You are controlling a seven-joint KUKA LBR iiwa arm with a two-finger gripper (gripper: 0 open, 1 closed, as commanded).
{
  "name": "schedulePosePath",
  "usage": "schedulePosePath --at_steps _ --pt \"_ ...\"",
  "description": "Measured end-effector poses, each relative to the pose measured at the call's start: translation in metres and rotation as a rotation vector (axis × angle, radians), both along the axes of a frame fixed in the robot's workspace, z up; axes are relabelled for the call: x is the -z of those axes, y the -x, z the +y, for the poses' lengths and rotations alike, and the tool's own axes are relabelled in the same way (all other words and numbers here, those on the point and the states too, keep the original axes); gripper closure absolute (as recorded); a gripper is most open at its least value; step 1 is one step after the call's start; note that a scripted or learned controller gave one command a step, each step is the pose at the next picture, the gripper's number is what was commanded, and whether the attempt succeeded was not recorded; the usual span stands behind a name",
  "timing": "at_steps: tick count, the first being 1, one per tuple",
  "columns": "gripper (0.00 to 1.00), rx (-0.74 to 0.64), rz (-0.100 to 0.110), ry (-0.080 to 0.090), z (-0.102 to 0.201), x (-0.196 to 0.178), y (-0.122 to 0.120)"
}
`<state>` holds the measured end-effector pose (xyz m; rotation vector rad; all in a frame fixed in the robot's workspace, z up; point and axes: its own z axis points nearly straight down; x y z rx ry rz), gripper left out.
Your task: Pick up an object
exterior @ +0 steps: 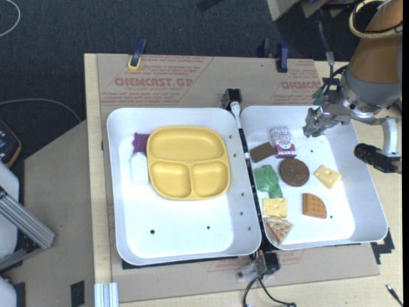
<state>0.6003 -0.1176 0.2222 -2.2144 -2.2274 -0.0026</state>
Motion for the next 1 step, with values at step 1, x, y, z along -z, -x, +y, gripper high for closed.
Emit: schedulePosePath --at_steps 1 --pt "1.0 0.001 -0.003 0.002 0.0272 0.0044 -0.021"
